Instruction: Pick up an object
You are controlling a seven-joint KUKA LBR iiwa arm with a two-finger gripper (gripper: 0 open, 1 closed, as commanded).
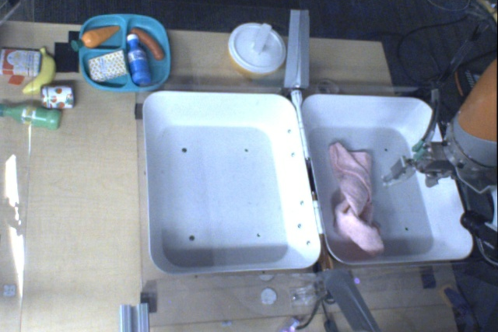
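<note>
A crumpled pink cloth (354, 198) is seen lying in the right bin (443, 249), toward its left wall, at lower right of the frame. The gripper (406, 169) is positioned over the same bin, just right of the cloth and apart from it, with its fingers spread and nothing between them. A blue divided tray (159, 39) of toy food is noted at upper left, on the bench (70, 229).
</note>
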